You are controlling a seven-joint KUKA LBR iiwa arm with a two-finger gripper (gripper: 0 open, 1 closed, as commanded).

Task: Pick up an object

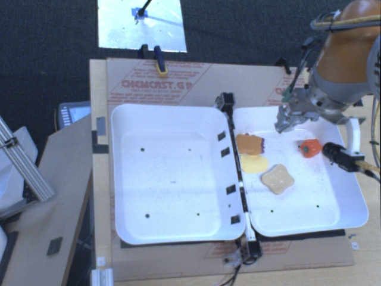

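My gripper [284,126] hangs over the back part of the right bin [333,219], above and to the right of the orange-brown toy waffle [250,143]. Nothing shows between its fingers. Below the waffle lies a flat yellow piece [255,164], and a tan slice of toy bread [277,179] lies in front of that. A small red-orange toy with a green tip [309,148] sits to the gripper's right, near the arm's black fitting [340,156].
The left bin [172,171] adjoins the right one along a middle divider with black clips [229,159]. A board with red lettering [178,82] lies under both bins. A metal plate [141,16] lies at the back left.
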